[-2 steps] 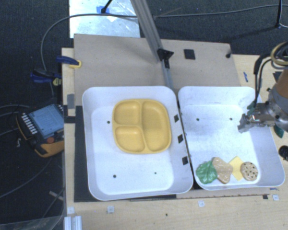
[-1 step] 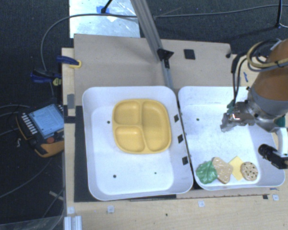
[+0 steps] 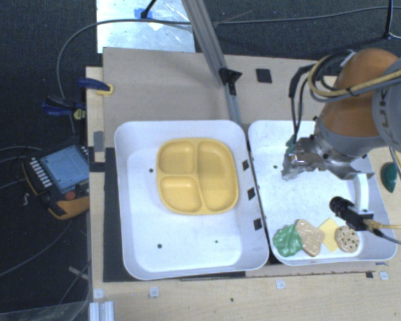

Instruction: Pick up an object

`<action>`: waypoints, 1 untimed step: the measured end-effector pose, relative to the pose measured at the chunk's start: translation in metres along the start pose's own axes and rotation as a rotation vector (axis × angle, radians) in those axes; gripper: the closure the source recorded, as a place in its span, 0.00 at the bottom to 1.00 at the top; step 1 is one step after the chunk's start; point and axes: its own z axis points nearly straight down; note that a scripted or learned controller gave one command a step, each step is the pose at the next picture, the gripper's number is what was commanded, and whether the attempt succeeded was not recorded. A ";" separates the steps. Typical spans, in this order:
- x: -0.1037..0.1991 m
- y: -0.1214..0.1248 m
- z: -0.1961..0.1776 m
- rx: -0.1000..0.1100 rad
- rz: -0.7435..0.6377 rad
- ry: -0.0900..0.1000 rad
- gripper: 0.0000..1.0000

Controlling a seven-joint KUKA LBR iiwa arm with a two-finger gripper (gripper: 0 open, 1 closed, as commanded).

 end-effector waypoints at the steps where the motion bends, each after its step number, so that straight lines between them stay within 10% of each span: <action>1: 0.055 0.008 0.006 0.000 -0.001 0.000 1.00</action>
